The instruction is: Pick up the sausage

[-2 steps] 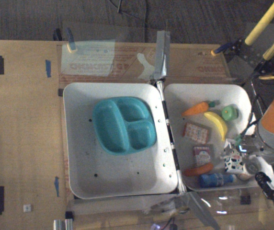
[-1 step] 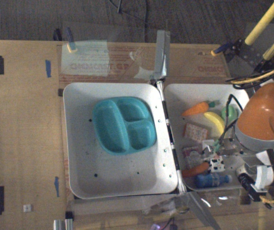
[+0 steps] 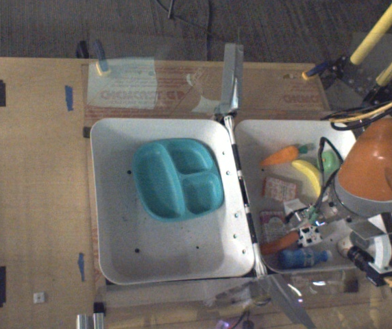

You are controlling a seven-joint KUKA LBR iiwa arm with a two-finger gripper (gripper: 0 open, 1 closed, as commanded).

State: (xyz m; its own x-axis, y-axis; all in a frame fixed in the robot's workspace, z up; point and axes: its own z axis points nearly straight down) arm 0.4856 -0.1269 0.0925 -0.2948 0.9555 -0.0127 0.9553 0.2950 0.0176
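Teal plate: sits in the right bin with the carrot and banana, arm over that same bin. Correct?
Not quite. The camera view shows the teal plate alone in the left bin, not the right one. The carrot and banana do lie in the right bin, and the arm does reach over that bin.

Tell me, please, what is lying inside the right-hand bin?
In the right bin lie a carrot, a banana, a green item, two small packets, a blue bottle and the sausage. The arm covers the bin's right side.
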